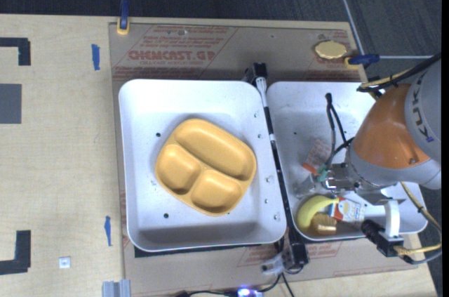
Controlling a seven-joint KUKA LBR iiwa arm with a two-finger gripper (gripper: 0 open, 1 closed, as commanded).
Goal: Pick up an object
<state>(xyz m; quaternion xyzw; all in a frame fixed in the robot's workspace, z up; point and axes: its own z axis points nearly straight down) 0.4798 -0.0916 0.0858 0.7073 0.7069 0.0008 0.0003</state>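
Left bin point(140, 148): yellow tray point(205, 166). Right bin point(298, 102): yellow ball point(313, 213). Pincer point(335, 183) state unclear.

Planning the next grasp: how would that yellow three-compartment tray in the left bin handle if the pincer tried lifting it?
The yellow tray looks like moulded plastic, so probably stiff and light. Its glossy, rounded humps suggest it lies upside down; fingers may slip there, and an edge would likely grip better. It is broad and flat, so it should slide across the left bin rather than roll.
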